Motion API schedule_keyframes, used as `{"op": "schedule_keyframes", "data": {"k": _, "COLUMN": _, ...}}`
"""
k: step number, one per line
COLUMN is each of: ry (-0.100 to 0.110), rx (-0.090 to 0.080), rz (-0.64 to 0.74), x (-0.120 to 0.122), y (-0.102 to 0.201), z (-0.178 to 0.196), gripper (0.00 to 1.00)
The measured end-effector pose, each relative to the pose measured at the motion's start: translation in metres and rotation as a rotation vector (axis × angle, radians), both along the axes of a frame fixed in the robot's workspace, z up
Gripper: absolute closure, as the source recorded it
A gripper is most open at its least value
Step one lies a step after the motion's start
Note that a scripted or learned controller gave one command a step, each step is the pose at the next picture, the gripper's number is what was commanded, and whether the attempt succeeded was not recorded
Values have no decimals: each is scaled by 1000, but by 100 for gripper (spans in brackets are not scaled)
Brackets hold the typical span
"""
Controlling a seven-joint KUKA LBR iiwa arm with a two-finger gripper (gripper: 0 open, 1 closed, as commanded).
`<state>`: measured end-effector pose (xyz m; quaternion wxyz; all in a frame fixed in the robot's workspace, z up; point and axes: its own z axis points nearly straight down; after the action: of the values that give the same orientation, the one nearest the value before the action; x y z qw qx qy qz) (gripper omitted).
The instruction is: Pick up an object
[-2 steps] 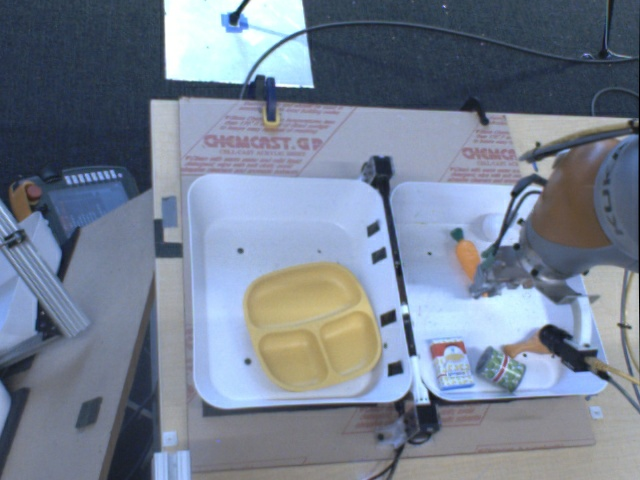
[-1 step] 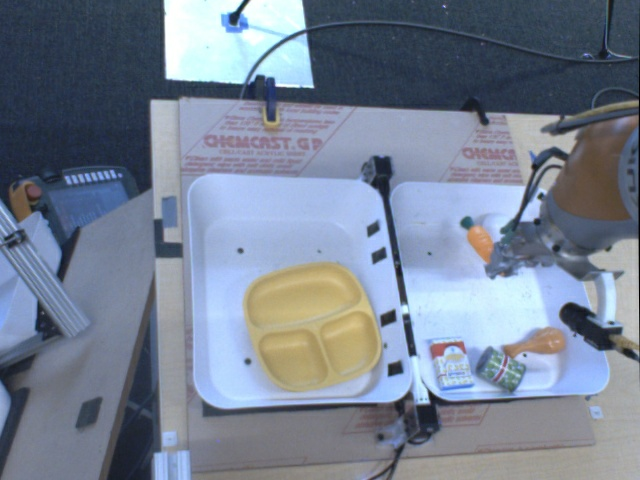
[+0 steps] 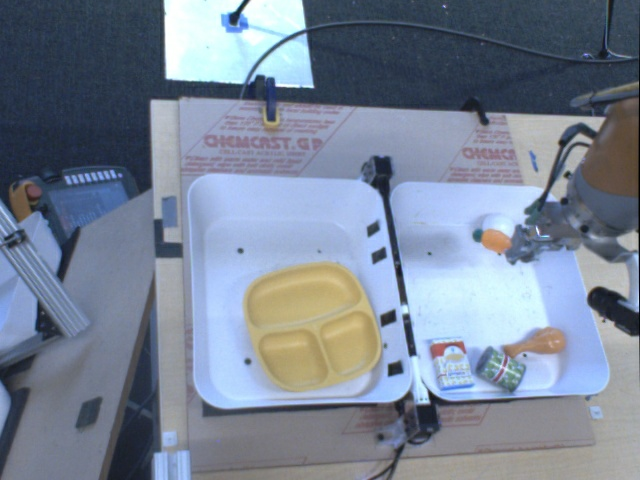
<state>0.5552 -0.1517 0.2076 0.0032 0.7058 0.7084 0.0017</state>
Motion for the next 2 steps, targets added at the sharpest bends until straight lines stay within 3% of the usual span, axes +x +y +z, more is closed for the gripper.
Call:
{"op": "schedule_keyframes", "data": {"k": 1, "ry": 1, "rx": 0, "rz": 0, "x": 1, "y": 0, "z": 46, "gripper": 100}}
{"op": "schedule_keyframes", "data": {"k": 2, "ry": 5, "rx": 4, "rz": 6, "x": 3, "y": 61, "z": 36, "gripper": 100}}
